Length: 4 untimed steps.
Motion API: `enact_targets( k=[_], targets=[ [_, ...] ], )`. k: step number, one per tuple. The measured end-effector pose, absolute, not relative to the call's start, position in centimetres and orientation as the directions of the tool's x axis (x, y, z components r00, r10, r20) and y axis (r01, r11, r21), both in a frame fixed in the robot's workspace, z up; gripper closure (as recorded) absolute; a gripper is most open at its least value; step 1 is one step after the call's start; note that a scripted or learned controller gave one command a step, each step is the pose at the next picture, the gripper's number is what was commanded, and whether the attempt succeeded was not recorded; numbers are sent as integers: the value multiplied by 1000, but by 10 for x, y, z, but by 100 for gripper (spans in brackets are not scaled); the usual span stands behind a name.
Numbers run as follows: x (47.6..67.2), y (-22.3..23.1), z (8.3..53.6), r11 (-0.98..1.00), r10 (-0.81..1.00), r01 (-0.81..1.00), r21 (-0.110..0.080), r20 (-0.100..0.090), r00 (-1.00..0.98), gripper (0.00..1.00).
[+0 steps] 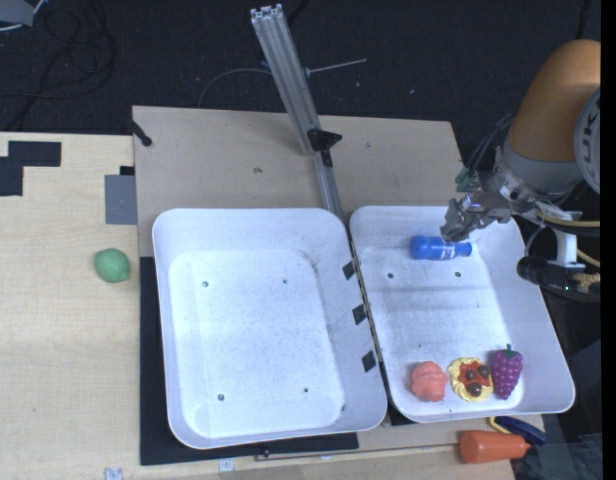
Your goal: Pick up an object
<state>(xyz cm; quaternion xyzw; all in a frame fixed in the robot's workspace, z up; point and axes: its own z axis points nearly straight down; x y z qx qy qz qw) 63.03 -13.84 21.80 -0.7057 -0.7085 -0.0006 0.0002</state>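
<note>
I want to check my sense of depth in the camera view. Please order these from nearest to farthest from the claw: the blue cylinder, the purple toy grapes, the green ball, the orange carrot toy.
1. Blue cylinder, right bin, just under the claw.
2. Purple toy grapes, right bin's near corner.
3. Orange carrot toy, outside that bin's near edge.
4. Green ball, on the bench far left.

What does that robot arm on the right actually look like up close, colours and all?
The arm is a thick rounded body with a broad orange band over a grey wrist section that bears dark lettering at the edge of the view. It narrows to a small metallic grey tool with dark parts. Thin wires, some greenish, run beside the wrist, and a black and white fitting sits next to it.
</note>
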Motion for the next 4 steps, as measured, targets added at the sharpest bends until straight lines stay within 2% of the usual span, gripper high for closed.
enact_targets(
  k=[1,3,4],
  targets=[
    [625,-91,229,3,1000,1000,1,1,-3,100],
    [629,1,227,2,1000,1000,0,0,-2,100],
    [623,50,220,3,1000,1000,-1,1,-3,100]
  ],
)
